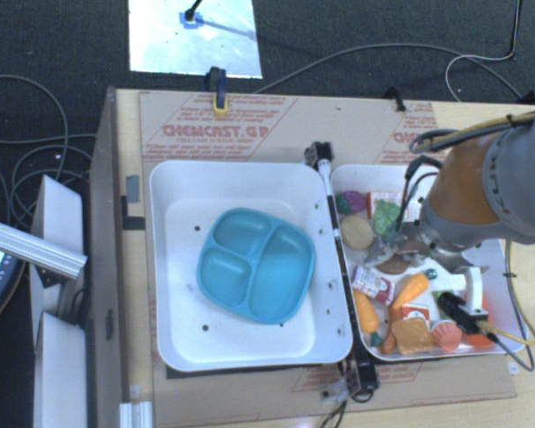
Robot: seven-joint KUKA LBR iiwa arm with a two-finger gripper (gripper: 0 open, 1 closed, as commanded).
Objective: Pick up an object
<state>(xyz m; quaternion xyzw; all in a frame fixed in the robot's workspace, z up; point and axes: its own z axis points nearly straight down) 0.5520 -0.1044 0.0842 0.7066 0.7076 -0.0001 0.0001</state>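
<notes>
Claw point(394, 255) low in right bin point(495, 259) among toy food, grip hidden, cannot tell. One blue plate point(255, 264) in left bin point(174, 194). One carrot point(410, 291), slanted, tip down-left.

Arm point(495, 194) cut off by right edge of view; its wrist covers the middle of the right bin point(357, 175), hiding items beneath. Gripper point(399, 252) tips lost among the toy food point(410, 315); finger state unreadable. Several small food pieces overlap, too small to identify. Printed packet point(371, 283) label illegible.
</notes>
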